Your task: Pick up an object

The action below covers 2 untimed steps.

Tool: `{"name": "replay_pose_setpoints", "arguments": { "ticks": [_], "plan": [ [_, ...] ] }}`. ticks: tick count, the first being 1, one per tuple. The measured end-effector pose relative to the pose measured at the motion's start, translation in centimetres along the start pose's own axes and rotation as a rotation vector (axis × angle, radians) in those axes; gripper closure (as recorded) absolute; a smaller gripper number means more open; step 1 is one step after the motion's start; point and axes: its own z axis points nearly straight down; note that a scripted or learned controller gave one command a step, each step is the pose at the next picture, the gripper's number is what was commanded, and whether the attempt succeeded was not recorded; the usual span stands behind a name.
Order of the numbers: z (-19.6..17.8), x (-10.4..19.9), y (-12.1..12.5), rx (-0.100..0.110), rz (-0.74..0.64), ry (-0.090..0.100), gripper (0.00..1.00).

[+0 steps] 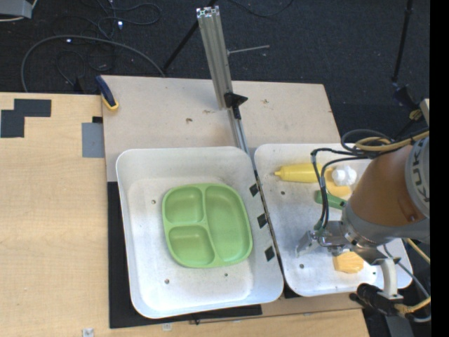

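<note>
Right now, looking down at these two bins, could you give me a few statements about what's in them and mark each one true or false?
1. The green plate lies in the left bin. True.
2. The plate has three compartments. True.
3. The yellow bottle lies in the left bin. False: it lies in the right bin.
4. The arm reaches over the left bin. False: it is over the right bin.
5. The pincer is above the plate. False: it is low in the right bin, near a small yellow object.
</note>
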Motion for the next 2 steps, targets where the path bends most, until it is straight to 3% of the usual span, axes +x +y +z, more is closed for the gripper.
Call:
{"name": "replay_pose_setpoints", "arguments": {
  "ticks": [1, 2],
  "plan": [
    [1.4, -0.2, 0.2, -0.005, 0.0, 0.002, 0.0],
    [0.3, 0.1, 0.4, -0.011, 0.003, 0.007, 1.0]
  ]
}}
